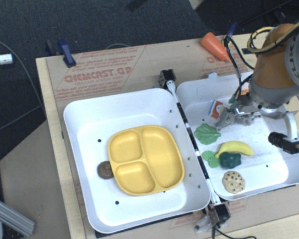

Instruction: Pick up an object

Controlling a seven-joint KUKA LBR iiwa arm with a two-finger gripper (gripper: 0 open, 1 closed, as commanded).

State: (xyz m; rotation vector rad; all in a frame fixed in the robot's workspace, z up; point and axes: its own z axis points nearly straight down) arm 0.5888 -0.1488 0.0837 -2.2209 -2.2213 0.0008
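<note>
The gripper hung low in the right bin, its metal fingers pointing toward the divider between the bins; how far they stood apart could not be made out, and nothing showed clearly between them. A small red-and-white item lay just beside the tip, on the side away from the banana, perhaps touching it, too blurred to name.

Taking the banana as the landmark: the gripper was near it, toward the far wall of the bin. A light green leaf lay between the banana and the gripper, close to the divider. A dark green piece touched the banana's near side, with another bit of green just beside it toward the divider. A speckled cookie lay near the banana, toward the bin's near wall.

Across the divider from the banana, the left bin held a yellow compartment tray with a brown disc against its far edge.

The loose pieces were gathered on the right probably because that was the side the arm reached from. Judging by its pose, the gripper was lined up on the leaf or the red-and-white item; no pick seemed made yet.
</note>
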